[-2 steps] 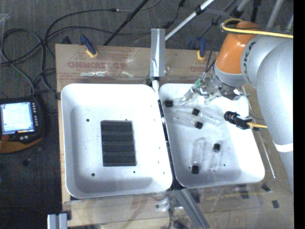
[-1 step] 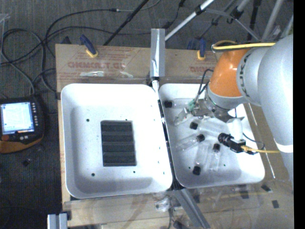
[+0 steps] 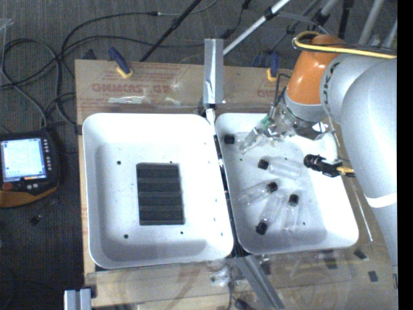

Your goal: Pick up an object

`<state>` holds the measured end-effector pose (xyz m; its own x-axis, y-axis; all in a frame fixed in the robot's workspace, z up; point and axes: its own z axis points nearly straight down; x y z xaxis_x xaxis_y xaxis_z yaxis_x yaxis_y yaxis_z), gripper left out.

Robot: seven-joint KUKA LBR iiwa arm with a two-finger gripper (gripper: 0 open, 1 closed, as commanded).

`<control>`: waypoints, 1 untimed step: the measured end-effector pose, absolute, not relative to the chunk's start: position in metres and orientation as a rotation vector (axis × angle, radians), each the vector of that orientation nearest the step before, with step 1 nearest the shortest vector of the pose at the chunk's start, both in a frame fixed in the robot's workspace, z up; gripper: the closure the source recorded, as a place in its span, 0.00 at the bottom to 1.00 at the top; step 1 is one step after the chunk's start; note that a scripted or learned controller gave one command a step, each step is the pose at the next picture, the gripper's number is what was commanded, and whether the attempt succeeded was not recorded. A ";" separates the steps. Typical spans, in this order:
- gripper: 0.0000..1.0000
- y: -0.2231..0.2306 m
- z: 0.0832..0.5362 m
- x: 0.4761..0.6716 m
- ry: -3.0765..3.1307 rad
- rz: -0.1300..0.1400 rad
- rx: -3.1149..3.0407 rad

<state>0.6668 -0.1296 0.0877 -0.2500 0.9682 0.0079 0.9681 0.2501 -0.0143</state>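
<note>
Hand (image 3: 274, 129) sits low at the right bin's (image 3: 348, 234) far edge; can't tell its state. Clear vials with black caps lie scattered just below it, nearest vial (image 3: 279, 166) a little toward the near side. Likely light, rigid, slick plastic that rolls; grip across the barrel mid-length, not the cap.

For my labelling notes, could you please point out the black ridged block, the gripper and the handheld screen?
black ridged block (image 3: 159, 194): camera view, its middle.
gripper (image 3: 270, 129): camera view, between its fingertips.
handheld screen (image 3: 23, 159): camera view, lit display.
</note>
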 end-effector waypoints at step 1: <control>1.00 -0.133 0.096 0.663 -2.462 0.028 -1.910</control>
<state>0.6631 -0.1325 0.0955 -0.2485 0.9686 0.0095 0.9681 0.2486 -0.0303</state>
